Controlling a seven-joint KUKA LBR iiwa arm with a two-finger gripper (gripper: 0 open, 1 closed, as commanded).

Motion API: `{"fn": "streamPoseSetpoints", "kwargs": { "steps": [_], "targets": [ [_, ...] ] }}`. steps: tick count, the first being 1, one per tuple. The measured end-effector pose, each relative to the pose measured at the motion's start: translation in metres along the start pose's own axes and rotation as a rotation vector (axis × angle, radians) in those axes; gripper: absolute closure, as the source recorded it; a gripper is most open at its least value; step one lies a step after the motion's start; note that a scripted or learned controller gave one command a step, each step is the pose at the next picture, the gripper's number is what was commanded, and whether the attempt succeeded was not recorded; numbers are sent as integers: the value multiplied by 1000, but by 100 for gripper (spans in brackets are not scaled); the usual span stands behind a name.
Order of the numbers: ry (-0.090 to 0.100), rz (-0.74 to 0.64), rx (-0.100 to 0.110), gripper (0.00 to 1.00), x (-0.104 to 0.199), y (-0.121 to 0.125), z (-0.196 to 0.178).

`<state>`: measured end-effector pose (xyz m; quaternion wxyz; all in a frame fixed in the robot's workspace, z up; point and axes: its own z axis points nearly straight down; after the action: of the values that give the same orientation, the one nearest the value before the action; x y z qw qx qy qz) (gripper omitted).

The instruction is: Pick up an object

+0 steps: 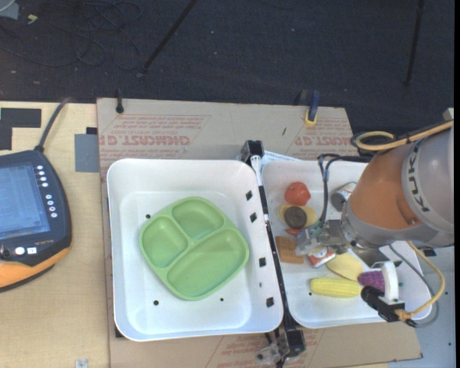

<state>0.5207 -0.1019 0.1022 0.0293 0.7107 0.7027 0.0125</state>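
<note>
Looming nearest the lens, the grey arm is reaching into the right bin. Its gripper is sitting low among the toy food (whether it is gripping anything cannot be told). Around it are lying a corn cob, a tomato and a brown disc. Nothing is looking lifted yet; the pick is seemingly remaining undone. A green plate is resting in the left bin.
</note>
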Motion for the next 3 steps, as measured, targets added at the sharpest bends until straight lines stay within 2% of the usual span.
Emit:
{"fn": "streamPoseSetpoints", "kwargs": {
  "steps": [1,2,3],
  "targets": [
    [8,-3,5,0,-5,-12,0],
    [19,-8,8,100,-1,-10,-10],
    [21,-5,14,0,0,-12,-8]
  ]
}}
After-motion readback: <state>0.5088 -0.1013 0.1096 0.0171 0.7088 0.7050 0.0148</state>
